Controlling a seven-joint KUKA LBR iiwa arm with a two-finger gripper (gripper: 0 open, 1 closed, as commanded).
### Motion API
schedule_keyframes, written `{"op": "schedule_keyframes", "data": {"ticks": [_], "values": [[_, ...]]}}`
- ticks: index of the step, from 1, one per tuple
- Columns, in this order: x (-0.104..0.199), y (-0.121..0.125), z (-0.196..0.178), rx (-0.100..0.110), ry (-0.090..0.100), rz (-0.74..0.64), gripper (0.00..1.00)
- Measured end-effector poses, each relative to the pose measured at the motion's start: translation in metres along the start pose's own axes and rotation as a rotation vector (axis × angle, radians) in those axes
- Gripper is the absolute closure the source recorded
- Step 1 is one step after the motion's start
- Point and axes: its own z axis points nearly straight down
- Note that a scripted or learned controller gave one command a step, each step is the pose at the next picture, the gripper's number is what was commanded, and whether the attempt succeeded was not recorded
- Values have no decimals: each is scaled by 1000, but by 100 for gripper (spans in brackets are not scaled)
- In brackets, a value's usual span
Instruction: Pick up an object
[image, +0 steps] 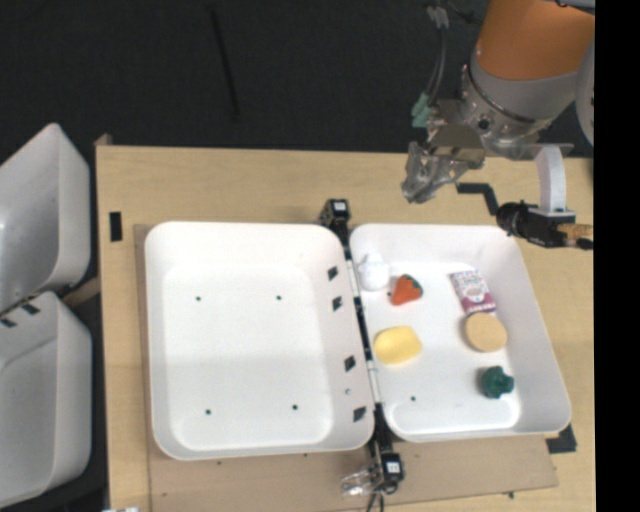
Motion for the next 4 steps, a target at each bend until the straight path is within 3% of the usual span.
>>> {"op": "schedule_keyframes", "data": {"ticks": [1,2,3,4], "values": [[-33,-63,-29,2,0,9,100],[1,-67,-6,5,0,4,100],[59,-79,-49,0,1,1,100],[59,-43,39,12,-2,8,100]]}}
